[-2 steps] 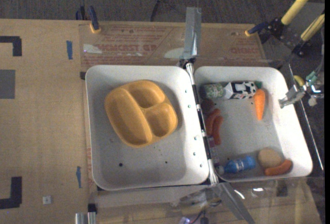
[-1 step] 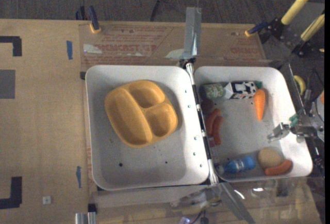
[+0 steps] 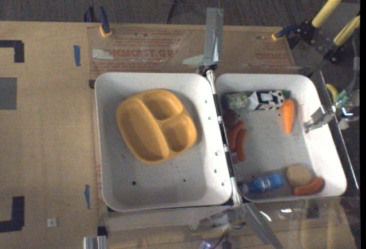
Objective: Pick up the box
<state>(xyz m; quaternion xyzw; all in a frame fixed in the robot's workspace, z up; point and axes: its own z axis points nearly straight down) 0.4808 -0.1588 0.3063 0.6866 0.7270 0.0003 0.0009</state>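
Green-and-white, the milk carton box [image 3: 255, 100] lies flat against the right bin's [image 3: 329, 145] far wall, just beside the carrot [image 3: 289, 115]. You risk nudging the carrot or clipping that wall. The end effector [image 3: 318, 121] hangs nearby; whether it's parted, you cannot tell.

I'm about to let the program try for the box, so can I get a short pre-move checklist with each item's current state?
1. Box in the right bin, at its far wall: ok.
2. Box lying free, nothing on top: ok.
3. Carrot right beside the box's end: not ok.
4. Gripper at the bin's right rim, apart from the box: ok.
5. Finger opening: cannot tell.
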